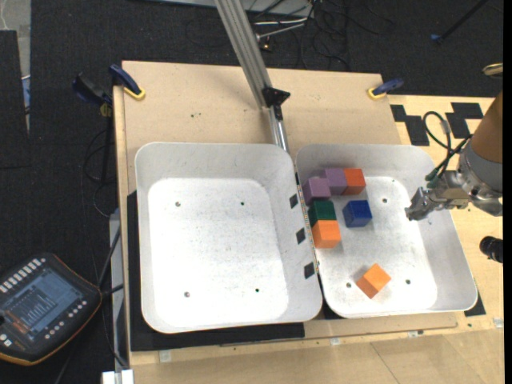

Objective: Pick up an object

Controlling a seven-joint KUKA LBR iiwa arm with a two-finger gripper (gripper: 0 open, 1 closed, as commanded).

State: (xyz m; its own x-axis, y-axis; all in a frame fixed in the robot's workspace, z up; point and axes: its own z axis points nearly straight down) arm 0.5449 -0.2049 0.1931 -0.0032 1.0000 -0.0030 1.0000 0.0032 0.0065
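Several small blocks lie in the right bin [448, 286]. Two purple blocks [326, 183] and an orange block [354, 179] sit together at the bin's far left. Below them are a green block [322, 210], another orange block [326, 233] and a blue block [358, 213]. A lone orange block [373, 281] rests near the front. My gripper [418, 209] hovers over the right side of this bin, to the right of the blue block, with nothing seen between its fingers.
The left bin [152, 238] sits beside the right one, joined at a central divider with black clips. A metal pole [248, 50] slants across the back of the bench. Blue-and-yellow clamps [126, 82] hold the board's far corners.
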